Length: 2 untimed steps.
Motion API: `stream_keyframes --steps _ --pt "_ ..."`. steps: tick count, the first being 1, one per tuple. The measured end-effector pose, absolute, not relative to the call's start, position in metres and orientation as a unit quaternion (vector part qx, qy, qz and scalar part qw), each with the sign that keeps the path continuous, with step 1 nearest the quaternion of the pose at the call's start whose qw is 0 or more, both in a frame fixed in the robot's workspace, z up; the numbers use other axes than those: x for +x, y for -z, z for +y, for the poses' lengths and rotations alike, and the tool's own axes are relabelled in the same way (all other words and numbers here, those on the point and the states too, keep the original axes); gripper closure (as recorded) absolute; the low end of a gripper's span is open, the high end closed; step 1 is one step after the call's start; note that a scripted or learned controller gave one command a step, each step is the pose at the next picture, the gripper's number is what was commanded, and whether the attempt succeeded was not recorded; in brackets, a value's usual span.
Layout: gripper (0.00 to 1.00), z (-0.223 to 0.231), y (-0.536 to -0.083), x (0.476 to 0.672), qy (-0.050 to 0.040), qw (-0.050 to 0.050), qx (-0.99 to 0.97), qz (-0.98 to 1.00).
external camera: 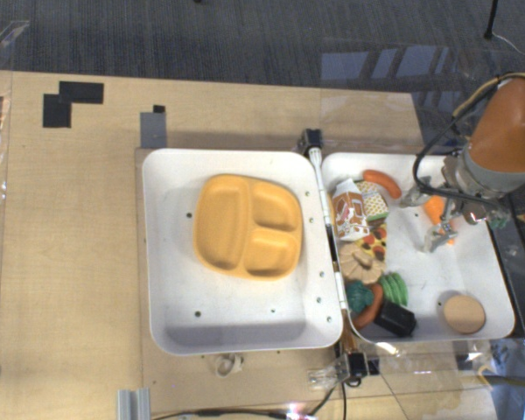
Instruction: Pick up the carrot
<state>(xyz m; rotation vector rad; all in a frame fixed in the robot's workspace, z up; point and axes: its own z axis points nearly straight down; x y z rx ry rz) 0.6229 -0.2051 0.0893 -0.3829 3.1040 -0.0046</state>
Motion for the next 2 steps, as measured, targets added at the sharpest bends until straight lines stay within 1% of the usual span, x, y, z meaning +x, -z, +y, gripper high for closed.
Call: stream_keyframes --steps 1,2 --pt "0.00 -0.206 -0.089 0.576 0.0018 0.007 -0.157 0.988" --pt "0.00 -0.205 -0.090 0.552 0.0020 0.009 -0.068 0.998"
